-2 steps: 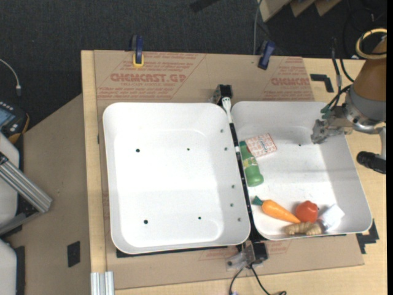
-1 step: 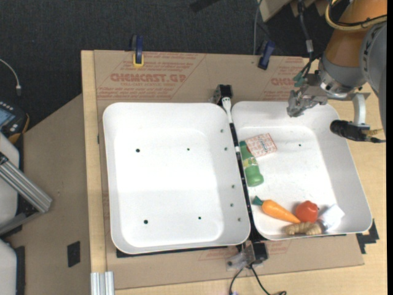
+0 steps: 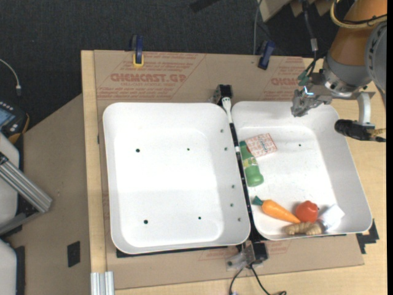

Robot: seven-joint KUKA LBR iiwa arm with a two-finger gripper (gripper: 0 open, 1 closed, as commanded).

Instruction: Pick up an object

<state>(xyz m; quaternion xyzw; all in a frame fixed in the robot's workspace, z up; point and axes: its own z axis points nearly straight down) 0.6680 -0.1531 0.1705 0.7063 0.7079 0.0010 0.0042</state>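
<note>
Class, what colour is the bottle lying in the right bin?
Green bottle, seen in the camera view.

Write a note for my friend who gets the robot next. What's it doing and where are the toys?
Gripper: hovering over the far rim of the right bin, nothing between its fingers that I can see.
Toys, all in the right bin: green bottle along the left wall, pink-patterned card beside it, carrot, red tomato and brown root-like piece near the front edge.
Done: nothing picked.
Left: lower, grab one toy, lift.

Two white bins [image 3: 166, 121], one green bottle [image 3: 250, 165], one carrot [image 3: 277, 211], one tomato [image 3: 307, 211], one patterned card [image 3: 261, 145].
</note>
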